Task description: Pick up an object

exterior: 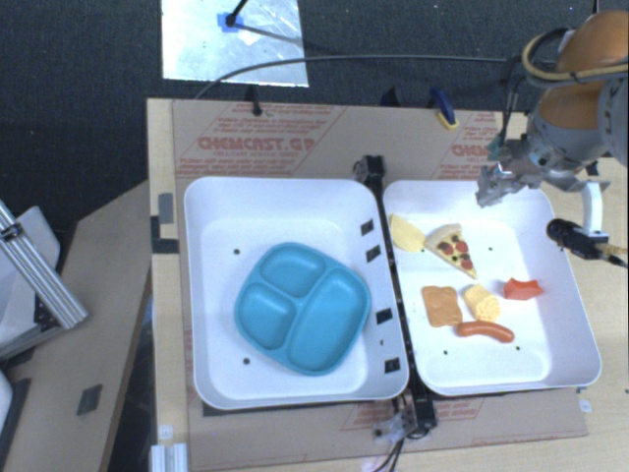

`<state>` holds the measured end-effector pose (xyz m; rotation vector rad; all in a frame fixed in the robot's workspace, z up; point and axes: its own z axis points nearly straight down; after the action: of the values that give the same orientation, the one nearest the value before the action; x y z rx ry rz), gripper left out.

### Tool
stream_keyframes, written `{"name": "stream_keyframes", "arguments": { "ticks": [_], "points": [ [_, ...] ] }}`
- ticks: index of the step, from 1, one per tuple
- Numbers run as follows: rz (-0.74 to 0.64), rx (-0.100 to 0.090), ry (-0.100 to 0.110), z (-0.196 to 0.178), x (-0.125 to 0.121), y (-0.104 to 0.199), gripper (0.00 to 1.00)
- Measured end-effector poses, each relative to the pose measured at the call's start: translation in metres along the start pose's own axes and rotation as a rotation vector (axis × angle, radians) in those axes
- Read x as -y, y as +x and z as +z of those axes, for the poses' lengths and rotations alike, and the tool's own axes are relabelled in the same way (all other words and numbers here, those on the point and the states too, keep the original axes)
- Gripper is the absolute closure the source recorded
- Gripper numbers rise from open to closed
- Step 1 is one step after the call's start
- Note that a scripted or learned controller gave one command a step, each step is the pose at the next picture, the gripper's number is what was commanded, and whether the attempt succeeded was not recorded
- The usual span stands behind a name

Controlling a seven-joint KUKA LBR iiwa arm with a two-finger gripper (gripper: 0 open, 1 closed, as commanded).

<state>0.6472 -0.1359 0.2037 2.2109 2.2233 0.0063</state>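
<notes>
pizza slice (451,246) looks to us like the nearest candidate for the pick, lying flat in the upper middle of the right bin (565,362) with its point toward the front. close to its left we see a pale yellow wedge (404,232) against the divider, and below it a toast piece (441,305), a small yellow corn-like piece (482,303) beside it, a sausage (484,331) just in front of that, and a red piece (522,288) out to the right. all are toy foods spread apart with white floor between most of them, which we judge leaves room to come down on one alone.

we see the gripper (491,191) hanging over the bin's upper edge, apart from every piece, with nothing between its tips; whether they are spread or closed we cannot tell.

left bin (211,264) carries a blue divided plate (302,306). both bins sit on a brown printed board (295,136) atop the bench (108,264), with dark carpet (69,57) beyond and a shiny sheet (233,28) lying on it.
</notes>
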Motion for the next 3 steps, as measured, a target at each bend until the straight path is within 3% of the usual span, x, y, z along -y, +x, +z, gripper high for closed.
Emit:
{"name": "stream_keyframes", "arguments": {
  "ticks": [2,3],
  "points": [
    [-0.004,-0.003,0.007,-0.023,0.036,0.093,1.0],
    [-0.004,-0.003,0.007,-0.017,0.043,0.144,1.0]
  ]
}}
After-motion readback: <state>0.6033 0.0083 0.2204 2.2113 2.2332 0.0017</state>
